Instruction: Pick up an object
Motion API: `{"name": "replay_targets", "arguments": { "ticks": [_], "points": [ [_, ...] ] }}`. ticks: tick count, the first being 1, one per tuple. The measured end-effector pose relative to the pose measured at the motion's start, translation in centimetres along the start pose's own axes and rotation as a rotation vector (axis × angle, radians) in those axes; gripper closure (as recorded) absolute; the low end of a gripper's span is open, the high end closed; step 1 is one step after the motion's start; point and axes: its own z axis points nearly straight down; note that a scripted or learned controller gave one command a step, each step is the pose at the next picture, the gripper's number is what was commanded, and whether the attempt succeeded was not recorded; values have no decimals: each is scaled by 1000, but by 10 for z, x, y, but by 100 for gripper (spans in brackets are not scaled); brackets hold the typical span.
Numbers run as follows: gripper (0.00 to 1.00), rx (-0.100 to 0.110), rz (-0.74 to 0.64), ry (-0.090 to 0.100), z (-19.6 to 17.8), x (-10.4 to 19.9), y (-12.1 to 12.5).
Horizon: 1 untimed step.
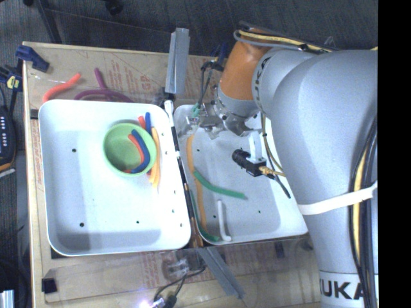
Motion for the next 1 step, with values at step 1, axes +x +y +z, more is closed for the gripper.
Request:
{"name": "replay_targets", "arguments": {
  "ticks": [1],
  "points": [
    [100,0,-2,2,-10,0,0]
  ]
}}
